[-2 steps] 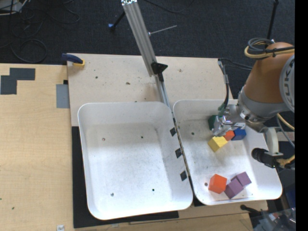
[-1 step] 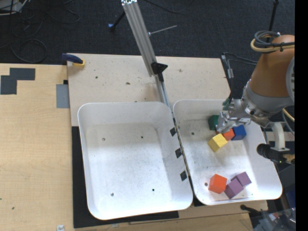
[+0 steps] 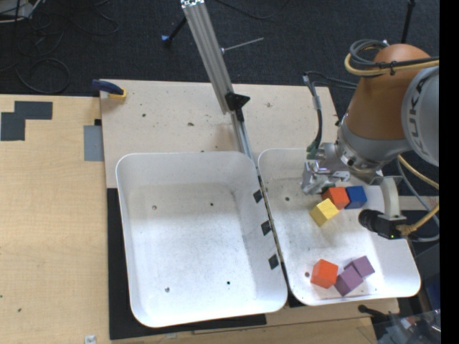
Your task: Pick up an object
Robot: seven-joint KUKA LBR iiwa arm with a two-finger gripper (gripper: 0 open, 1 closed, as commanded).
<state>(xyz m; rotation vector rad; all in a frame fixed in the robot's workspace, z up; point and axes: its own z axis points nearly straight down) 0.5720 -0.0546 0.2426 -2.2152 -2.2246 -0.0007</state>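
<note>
Camera view: a robot arm [image 3: 391, 99] reaches into the right bin [image 3: 301, 274], where small blocks lie.

The right bin is a smooth white tray with round corners, and it is the landmark here. Inside it, near its top edge, hangs the shiny metal gripper [image 3: 315, 181]. I cannot tell if it is clenched or let go, and no block can be seen in its grip. Just beside the gripper lie a yellow cube [image 3: 325, 211], an orange-red block [image 3: 336, 196] and a blue cube [image 3: 355, 196], bunched close together. Near the bin's bottom edge sit an orange cube [image 3: 324, 273] and two purple blocks [image 3: 354, 273], side by side. The left bin [image 3: 193, 239] touches the right bin's left side; it is white with tiny dark specks. A grey metal bar [image 3: 215, 63] slants up from between the bins.
</note>
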